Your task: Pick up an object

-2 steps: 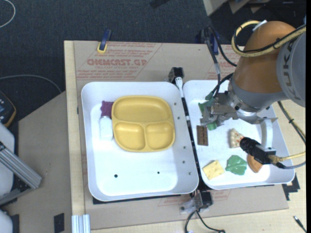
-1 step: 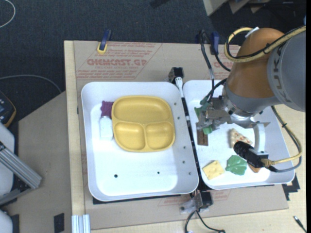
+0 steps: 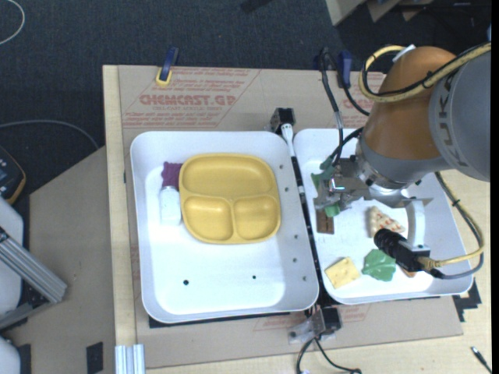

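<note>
hovering low over the right bin [image 3: 444,209], the gripper [image 3: 334,195] sits near the dividing wall; can't tell how wide it's open or whether it has anything. a brown block [image 3: 325,222] lies just below it, long axis running up-down. yellow cheese wedge [image 3: 341,272], green leafy piece [image 3: 379,265] and pizza slice [image 3: 387,223] lie nearby. yellow divided plate [image 3: 229,196] fills the left bin [image 3: 218,287].

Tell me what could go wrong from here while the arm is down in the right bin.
1. The gripper sits low by the right bin's left wall, near a brown piece and a green item; it could clip the wall or pinch both.
2. The wrist covers much of that bin, so a failed grasp may be hard to spot.
3. The pizza slice lies close beside the arm and could get nudged.
</note>
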Robot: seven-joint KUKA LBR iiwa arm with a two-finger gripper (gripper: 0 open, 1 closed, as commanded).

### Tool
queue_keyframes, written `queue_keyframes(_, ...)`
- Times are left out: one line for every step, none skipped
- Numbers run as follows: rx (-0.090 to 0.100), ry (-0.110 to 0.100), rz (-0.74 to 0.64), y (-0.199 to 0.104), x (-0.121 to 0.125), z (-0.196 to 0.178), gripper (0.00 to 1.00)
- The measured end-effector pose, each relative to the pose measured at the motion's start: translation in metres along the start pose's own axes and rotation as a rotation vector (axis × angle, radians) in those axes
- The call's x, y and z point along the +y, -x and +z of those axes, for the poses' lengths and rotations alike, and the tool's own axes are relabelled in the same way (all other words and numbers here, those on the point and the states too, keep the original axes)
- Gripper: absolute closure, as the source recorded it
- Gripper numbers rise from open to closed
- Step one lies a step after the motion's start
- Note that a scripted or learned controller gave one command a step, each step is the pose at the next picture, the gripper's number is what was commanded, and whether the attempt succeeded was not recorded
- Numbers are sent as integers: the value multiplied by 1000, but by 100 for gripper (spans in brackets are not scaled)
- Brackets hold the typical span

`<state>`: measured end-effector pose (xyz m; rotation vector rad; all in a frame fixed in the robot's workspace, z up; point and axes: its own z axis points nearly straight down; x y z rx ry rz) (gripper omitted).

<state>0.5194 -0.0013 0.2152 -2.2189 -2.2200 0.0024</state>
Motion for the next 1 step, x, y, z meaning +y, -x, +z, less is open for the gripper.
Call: queue_keyframes(-2, 8, 0, 5, 2, -20, 100)
